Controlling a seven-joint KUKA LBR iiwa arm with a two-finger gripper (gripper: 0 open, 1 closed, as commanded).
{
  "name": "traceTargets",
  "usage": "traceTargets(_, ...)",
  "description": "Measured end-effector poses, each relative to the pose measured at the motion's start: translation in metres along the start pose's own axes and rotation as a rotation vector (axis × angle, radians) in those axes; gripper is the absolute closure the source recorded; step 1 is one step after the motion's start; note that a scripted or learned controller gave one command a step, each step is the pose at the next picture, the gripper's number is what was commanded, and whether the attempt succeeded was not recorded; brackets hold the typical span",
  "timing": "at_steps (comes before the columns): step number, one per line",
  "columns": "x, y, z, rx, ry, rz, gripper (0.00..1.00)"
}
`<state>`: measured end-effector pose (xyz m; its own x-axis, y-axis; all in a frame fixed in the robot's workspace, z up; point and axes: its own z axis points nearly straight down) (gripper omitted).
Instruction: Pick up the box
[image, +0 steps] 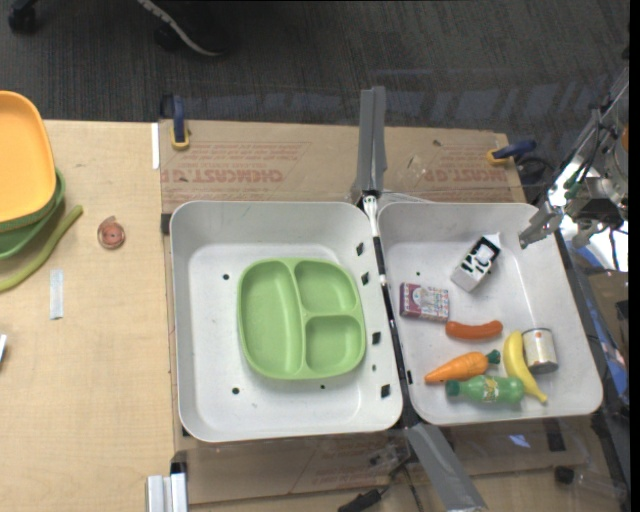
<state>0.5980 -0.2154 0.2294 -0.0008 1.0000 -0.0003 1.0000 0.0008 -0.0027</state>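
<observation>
Two white bins, seven items, one tray: we count the bench's contents.

In the right bin (570, 395) we count one pink box (424, 301), one white-and-black carton (477, 263), one sausage (473, 328), one carrot (461, 366), one banana (520, 367), one silver can (540, 350) and one green bottle (486, 391). The left bin (200, 400) holds one green divided tray (300, 318). Beside the bins we count two clamps (178, 128), a stack of plates (22, 170) and one small pink disc (111, 233).

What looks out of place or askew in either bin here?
Nothing spilled or damaged. In the right bin the items lie scattered at odd angles: the box, carton, sausage, carrot, bottle, banana and can. The green tray sits flat.
</observation>
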Motion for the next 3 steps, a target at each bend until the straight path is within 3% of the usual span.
traceTargets(1, 0.076, 0.006, 0.112, 0.0, 0.0, 0.086, 0.0)
traceTargets(2, 0.118, -0.03, 0.131, -0.016, -0.006, -0.16, 0.0)
traceTargets(3, 0.101, -0.092, 0.132, -0.013, -0.002, -0.148, 0.0)
